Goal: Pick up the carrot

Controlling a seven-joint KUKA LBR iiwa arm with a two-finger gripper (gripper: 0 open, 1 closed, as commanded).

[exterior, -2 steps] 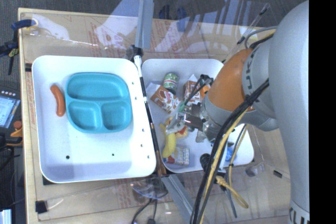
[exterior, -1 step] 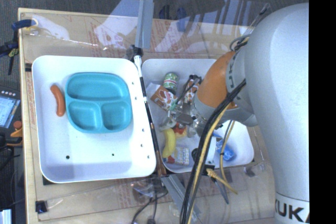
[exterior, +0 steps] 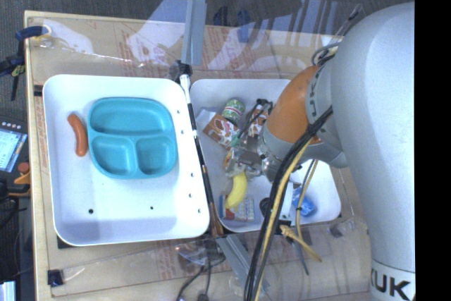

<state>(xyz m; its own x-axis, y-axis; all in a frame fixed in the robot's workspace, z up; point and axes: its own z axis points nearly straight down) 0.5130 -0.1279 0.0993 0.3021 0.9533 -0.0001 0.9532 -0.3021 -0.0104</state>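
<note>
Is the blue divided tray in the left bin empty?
Empty: the blue tray shows three bare compartments; the orange item lies beside it on the bin floor.

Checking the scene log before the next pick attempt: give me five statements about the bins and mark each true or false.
1. The blue divided tray lies in the left bin. True.
2. The orange sausage-shaped item lies inside the tray. False: it lies on the bin floor beside the tray's left edge.
3. The gripper is over the right bin. True.
4. The banana is in the left bin. False: it is in the right bin, below the gripper in the view.
5. A can lies in the right bin. True.
</note>
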